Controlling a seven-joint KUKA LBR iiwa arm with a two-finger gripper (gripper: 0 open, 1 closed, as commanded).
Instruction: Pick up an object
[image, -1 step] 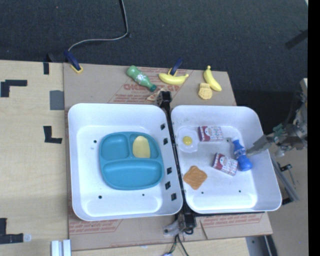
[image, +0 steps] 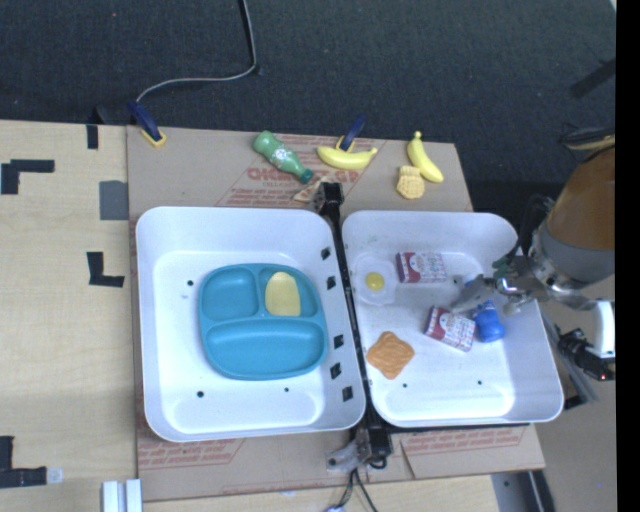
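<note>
The right bin holds a red and white carton, a small yellow piece in a clear cup, an orange waffle-like piece, a red and white packet and a blue object. My gripper hangs over the bin's right half, just above the packet and the blue object. The grey arm with its orange band reaches in from the right. From here I cannot make out anything held in the gripper.
The left bin bears a blue divided plate with a yellow piece in it. Behind the bins on the cardboard lie a green bottle, two bananas and a small yellow item.
</note>
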